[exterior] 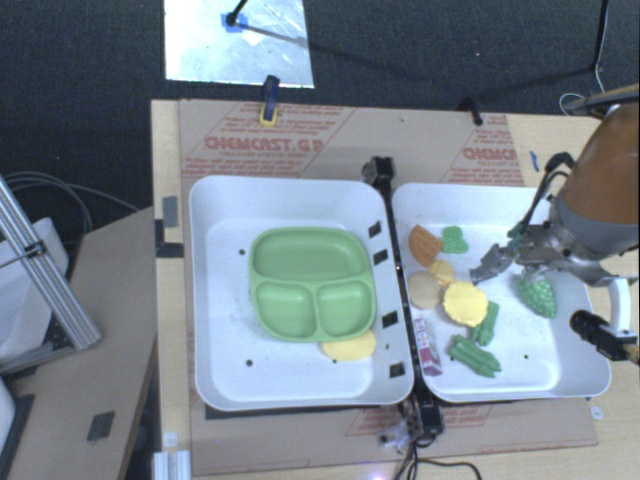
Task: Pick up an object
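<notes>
In the right bin (pixel 570 368) lie several toy foods: an orange piece (pixel 424 243), a small green piece (pixel 454 238), a pale round piece (pixel 425 290), a yellow piece (pixel 464 304), green beans (pixel 476 356), a green bunch (pixel 537 294) and a pink packet (pixel 426 342) by the divider. My gripper (pixel 490 265) hangs over the bin's middle, just above the yellow piece, with its grey fingers pointing left. Nothing shows between them.
The left bin (pixel 220 268) holds a green divided tray (pixel 310 283) with a yellow piece (pixel 349 347) at its front edge. The arm's orange band (pixel 610 163) and grey wrist fill the right bin's far right side. A black clamp (pixel 378 171) sits between the bins.
</notes>
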Controlling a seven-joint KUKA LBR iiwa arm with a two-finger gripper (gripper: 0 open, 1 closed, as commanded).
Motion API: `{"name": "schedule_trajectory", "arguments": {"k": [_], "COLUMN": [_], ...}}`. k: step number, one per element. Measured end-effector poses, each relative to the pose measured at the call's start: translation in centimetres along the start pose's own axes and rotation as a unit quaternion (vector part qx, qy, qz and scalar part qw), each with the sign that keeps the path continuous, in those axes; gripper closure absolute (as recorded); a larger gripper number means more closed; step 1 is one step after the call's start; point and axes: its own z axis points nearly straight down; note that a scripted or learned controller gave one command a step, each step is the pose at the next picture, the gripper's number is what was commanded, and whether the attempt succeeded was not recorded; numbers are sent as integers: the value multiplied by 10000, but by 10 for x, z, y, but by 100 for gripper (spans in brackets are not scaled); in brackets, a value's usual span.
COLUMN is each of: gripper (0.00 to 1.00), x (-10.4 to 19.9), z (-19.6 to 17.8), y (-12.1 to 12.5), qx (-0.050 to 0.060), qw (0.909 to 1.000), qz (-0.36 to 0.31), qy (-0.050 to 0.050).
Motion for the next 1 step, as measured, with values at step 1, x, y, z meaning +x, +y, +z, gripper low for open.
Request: {"name": "schedule_trajectory", "arguments": {"k": [1], "gripper": [0], "x": [73], "z": [6], "y": [-46], "qx": [24], "qw": [10000], "qz": [-34], "qy": [20]}}
